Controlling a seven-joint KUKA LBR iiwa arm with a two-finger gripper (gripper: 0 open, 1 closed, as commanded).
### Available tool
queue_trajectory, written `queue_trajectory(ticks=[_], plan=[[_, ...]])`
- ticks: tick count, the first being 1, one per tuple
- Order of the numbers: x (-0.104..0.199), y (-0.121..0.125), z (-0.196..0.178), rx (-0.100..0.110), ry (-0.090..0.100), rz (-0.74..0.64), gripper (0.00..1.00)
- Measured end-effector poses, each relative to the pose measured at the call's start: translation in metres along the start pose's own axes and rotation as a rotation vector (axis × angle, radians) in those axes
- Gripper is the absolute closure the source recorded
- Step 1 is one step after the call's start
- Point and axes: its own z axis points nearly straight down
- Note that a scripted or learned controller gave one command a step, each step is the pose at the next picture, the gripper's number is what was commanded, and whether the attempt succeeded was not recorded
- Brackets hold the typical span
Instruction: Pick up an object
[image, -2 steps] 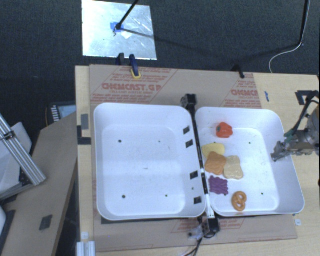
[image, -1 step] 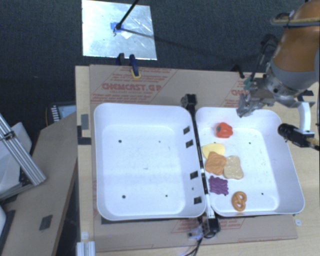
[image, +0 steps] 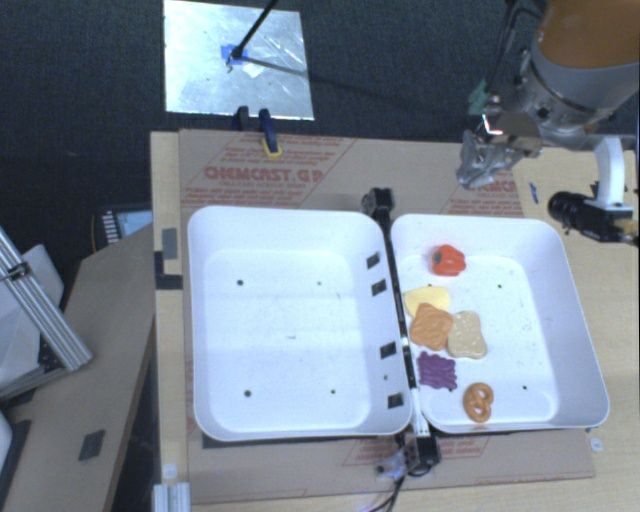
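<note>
In the right bin (image: 560, 300) lie several small food-like pieces. A red-orange pepper (image: 448, 260) sits near its back. Below it come a yellow piece (image: 426, 298), an orange-brown toast piece (image: 432, 326), a pale bread slice (image: 467, 335), a purple grape bunch (image: 437, 371) and a brown pretzel (image: 478, 401). My gripper (image: 484, 168) hangs above the bench behind the right bin's back rim, clear of all pieces, with nothing seen between its fingers.
The left bin (image: 290, 320) lies beside the right one, joined by a black hinge strip (image: 390, 300). A shiny metal sheet (image: 238, 60) lies at the back. A cardboard base (image: 300, 165) underlies both bins.
</note>
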Motion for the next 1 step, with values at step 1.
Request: queue_trajectory(ticks=[1], plan=[[-0.0017,-0.0840,-0.0379,0.011,-0.001,0.008,1.00]])
